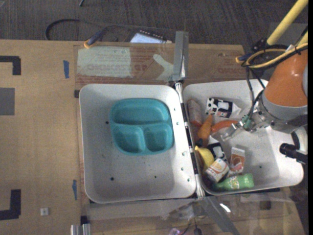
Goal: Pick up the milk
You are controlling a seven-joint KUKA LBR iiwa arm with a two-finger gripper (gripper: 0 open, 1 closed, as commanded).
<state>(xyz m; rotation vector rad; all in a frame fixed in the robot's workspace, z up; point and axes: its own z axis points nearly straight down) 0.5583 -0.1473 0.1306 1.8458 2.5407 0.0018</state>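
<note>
Where the right bin meets its near wall, a green bottle lies flat, with a small carton and a banana just beyond it. Farther in, the gripper hangs beside a carrot, and whether it is clenched or released I cannot tell. The milk, cow-patterned, lies at the bin's far wall, apart from the gripper; the teal tray sits in the left bin.

dark carpet floor with a black cable beyond the cardboard-topped bench
</note>
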